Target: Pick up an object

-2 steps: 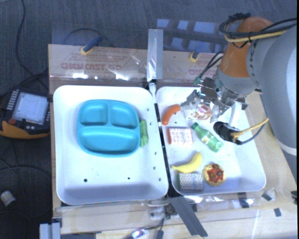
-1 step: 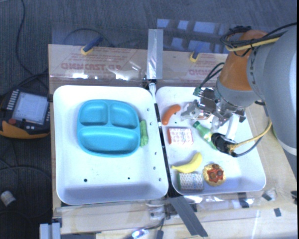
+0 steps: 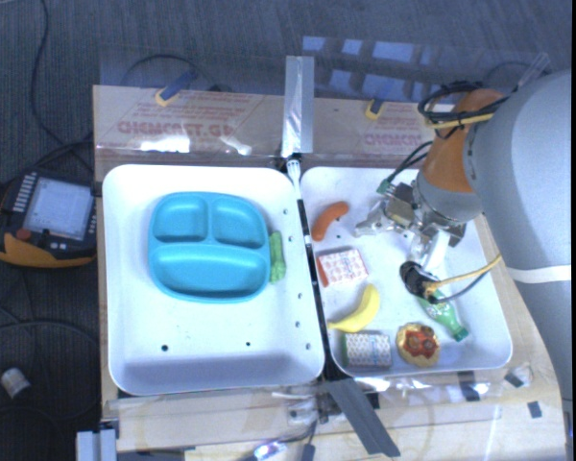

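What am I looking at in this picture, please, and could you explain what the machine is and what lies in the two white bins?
This is one picture from a camera fixed above a bench, looking down at a slant. The big grey shape on the right is a robot arm with an orange band above its wrist. Its hand hangs over the right bin. That bin contains a banana, an orange sausage-shaped item, a red-and-white packet, a small can, a red and yellow item and a green bottle. The left bin contains a blue divided plate with a green object at its right edge. The arm's job is to pick up one object, but from this view I cannot tell whether the hand holds anything.
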Robot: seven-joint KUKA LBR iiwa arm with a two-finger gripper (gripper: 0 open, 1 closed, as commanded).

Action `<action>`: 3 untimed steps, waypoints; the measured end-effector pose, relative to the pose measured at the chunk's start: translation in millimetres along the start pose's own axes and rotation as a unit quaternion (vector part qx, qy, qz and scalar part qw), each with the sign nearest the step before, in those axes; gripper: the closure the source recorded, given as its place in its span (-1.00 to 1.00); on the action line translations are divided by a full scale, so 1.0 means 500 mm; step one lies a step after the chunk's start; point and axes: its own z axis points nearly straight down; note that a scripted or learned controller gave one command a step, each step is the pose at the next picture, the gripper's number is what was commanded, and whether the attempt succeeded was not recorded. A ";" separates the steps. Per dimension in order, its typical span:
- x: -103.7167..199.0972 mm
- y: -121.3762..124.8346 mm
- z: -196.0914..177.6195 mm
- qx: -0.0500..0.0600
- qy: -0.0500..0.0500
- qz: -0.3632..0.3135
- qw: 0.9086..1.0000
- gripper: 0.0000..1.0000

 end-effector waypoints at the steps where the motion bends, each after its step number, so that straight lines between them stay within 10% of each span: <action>1: -0.015 -0.017 -0.049 0.007 -0.002 -0.026 1.000 -1.00; 2: -0.167 -0.011 -0.153 0.007 0.000 -0.095 0.995 -1.00; 3: -0.146 -0.087 -0.004 0.004 0.002 -0.208 0.978 -1.00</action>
